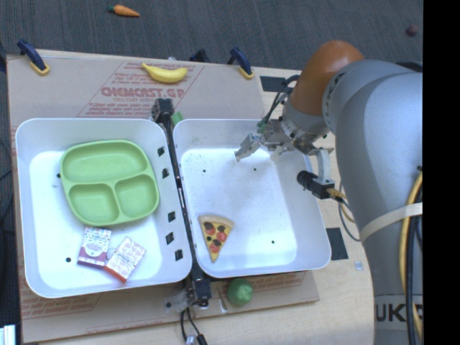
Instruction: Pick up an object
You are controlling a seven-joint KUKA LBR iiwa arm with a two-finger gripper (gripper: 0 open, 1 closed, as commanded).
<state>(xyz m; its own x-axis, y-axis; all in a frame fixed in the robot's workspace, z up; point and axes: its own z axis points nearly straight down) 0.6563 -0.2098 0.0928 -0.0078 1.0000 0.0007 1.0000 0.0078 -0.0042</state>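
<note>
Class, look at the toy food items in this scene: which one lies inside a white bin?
The pizza slice toy, lying in the right white bin. The yellow banana, green ball-shaped fruit and orange carrot all lie outside the bins.

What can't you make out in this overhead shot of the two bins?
- Tool: too small and blurred in the camera view to tell its finger state.
- Two packets: print too small to read.
- Arm's base: cut off by the bottom edge.
- Cardboard lettering: partly covered by the bins.

My gripper (248, 148) hangs, seemingly empty, at twelve o'clock over the right bin (302, 243); pizza slice (215, 235) lies at six.
</note>
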